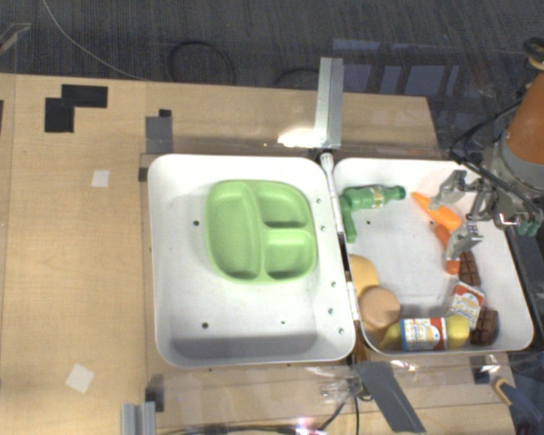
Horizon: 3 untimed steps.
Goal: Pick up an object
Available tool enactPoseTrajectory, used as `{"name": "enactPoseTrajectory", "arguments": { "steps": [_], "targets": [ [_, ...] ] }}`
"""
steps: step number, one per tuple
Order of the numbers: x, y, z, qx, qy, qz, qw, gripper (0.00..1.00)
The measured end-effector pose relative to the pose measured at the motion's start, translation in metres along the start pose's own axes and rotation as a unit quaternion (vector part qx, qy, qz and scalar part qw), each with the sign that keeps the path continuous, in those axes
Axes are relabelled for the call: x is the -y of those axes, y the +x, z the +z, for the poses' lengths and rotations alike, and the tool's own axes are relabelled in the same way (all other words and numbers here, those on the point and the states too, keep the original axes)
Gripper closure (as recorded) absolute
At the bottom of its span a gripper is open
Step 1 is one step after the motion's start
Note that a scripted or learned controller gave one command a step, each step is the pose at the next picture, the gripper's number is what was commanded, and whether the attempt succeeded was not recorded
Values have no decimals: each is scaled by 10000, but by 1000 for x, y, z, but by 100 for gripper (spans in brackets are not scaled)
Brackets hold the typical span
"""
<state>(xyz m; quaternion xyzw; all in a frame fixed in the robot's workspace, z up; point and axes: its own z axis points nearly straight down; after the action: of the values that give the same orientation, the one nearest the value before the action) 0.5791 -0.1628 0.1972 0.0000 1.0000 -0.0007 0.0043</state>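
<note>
Orange carrot (440,217) lies in right bin (408,261), just beside gripper (467,214), on its left. Gripper fingers spread apart, nothing between them. Green bottle (370,198) farther left; chocolate bar (470,266) just below.

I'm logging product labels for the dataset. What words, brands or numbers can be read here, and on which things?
None can be read.
Yellow bottle: its white, red and blue label is too blurred.
Red and white packet: print too small.
Green bottle: no legible label.
Green tray: no text.
</note>
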Motion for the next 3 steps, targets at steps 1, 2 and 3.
{"name": "enactPoseTrajectory", "arguments": {
  "steps": [1, 2, 3],
  "targets": [
    [12, -4, 107, 40, 15, 188, 9998, 0],
    [-13, -6, 108, 20, 5, 326, 9995, 0],
    [-18, -3, 108, 27, 9, 354, 9994, 0]
  ]
}}
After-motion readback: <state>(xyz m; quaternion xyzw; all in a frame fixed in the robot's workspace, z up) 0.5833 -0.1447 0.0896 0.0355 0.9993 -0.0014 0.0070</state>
